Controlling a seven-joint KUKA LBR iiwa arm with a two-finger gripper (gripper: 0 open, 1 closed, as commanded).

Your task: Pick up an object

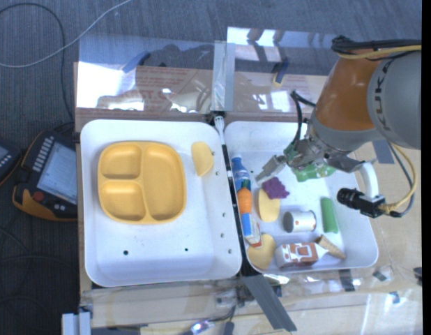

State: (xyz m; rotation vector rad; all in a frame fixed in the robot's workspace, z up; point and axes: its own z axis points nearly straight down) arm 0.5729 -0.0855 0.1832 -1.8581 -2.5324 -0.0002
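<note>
hovering right of centre above purple grapes (275, 186), fingers (272, 165) spread, holding nothing; risks clipping crowded neighbouring yellow chip (269, 207)

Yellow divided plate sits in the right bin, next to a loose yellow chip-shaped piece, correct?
Not quite. The camera view shows the yellow divided plate in the left bin, not the right one. The loose yellow chip-shaped piece does lie next to it, by its upper right corner.

One fixed camera looks down at a slant from above the surface (97, 82), far enough to take in both white bins (160, 257) and the surrounding floor (34, 61).
</note>
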